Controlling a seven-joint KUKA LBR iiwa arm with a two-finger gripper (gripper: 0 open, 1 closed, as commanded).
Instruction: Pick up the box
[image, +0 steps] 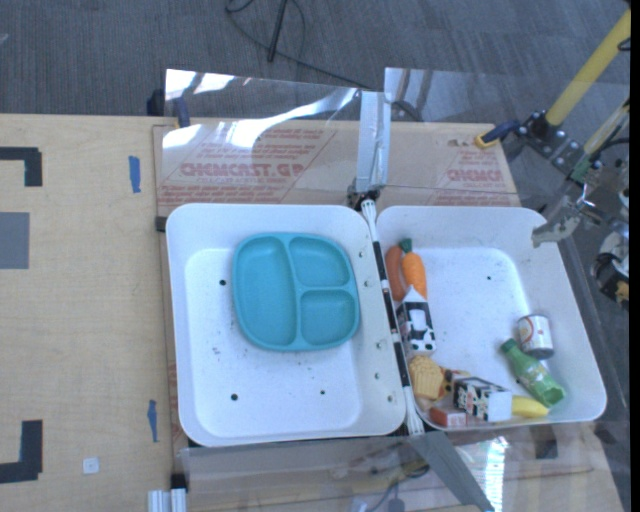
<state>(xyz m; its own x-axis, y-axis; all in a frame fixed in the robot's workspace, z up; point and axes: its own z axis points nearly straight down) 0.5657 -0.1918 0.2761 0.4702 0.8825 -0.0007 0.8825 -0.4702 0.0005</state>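
A small printed box (479, 397), dark, white and red, lies on its side near the front edge of the right bin (470, 265). A yellow piece (529, 406) touches its right end, and a round waffle-like cookie (428, 377) lies just to its left. A second boxy item, a black-and-white carton (416, 327), lies along the bin's left wall, just below an orange carrot (411, 272).
A green bottle (531, 372) and a small can (535, 334) lie at the right bin's right side. The left bin (200, 330) holds a teal divided plate (296, 291). Grey fixtures (560, 222) and a yellow pole (592, 66) stand beyond the right bin's far corner.
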